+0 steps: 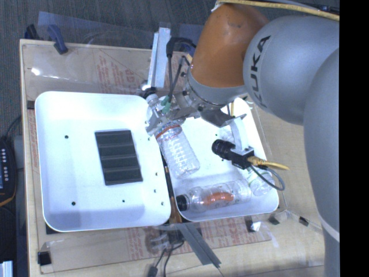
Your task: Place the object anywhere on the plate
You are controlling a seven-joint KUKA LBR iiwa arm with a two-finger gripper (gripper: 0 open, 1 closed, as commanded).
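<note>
A dark ribbed rectangular plate [118,156] lies flat in the middle of the left white bin [63,114]. A clear plastic bottle [179,152] lies slanted in the right bin [271,198], its neck pointing up-left toward the wall between the bins. My gripper [159,112] hangs under the orange-banded wrist, right at the bottle's neck end near the right bin's top-left corner. The wrist hides the contact there. The plate lies well left of the gripper.
A second clear bottle [212,198] with a black cap and something orange inside lies along the right bin's front wall. Another clear item [256,180] sits at the right. A black fitting with a yellow cable [233,152] hangs off the wrist over the bin.
</note>
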